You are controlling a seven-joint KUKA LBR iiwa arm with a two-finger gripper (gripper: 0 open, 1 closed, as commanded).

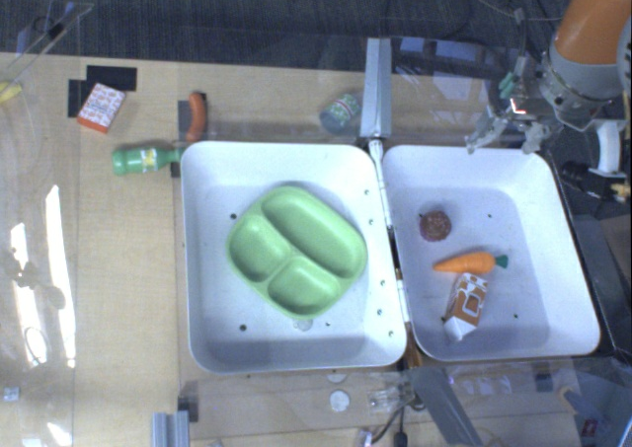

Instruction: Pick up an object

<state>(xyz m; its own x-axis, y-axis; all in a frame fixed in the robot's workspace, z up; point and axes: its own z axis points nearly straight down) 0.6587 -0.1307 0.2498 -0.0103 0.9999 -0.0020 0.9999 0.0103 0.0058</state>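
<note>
The right bin (553, 238) holds three things. A brown round item (434, 225) lies near its middle. Just below it is an orange toy carrot (466, 262) with a green tip, and a white and brown pouch (466, 302) lies nearer the front. My gripper (506, 138) hangs over the bin's far rim, up and to the right of these objects. It is open with nothing between its fingers.
The left bin (212, 317) holds a green divided plate (296, 248). On the bench behind the bins lie a green bottle (143, 159), a red and white box (102, 107), an orange-red item (197, 115) and a small can (341, 111). Cables trail at the back right.
</note>
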